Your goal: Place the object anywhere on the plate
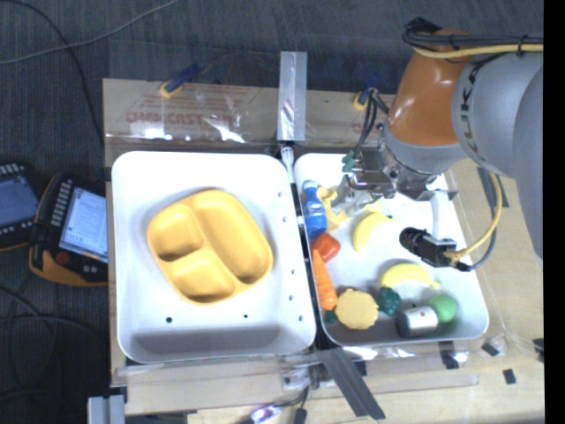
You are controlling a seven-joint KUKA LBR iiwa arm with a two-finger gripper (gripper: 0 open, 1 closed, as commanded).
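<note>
A yellow plate [208,244] with three compartments lies in the left bin [132,325], tilted a little. My gripper [351,196] hangs over the upper left part of the right bin [472,312], beside a blue bottle [312,207] and just left of a pale yellow banana piece [372,229]. A small yellow item [326,195] lies right by the gripper's tip. I cannot make out anything held.
The right bin also holds a red pepper [325,247], a carrot [325,287], a round yellow cookie [357,308], a second yellow piece [407,276], a dark teal item [389,301], a green ball [444,307] and a small can [416,321]. A black cable connector [422,245] hangs from the arm.
</note>
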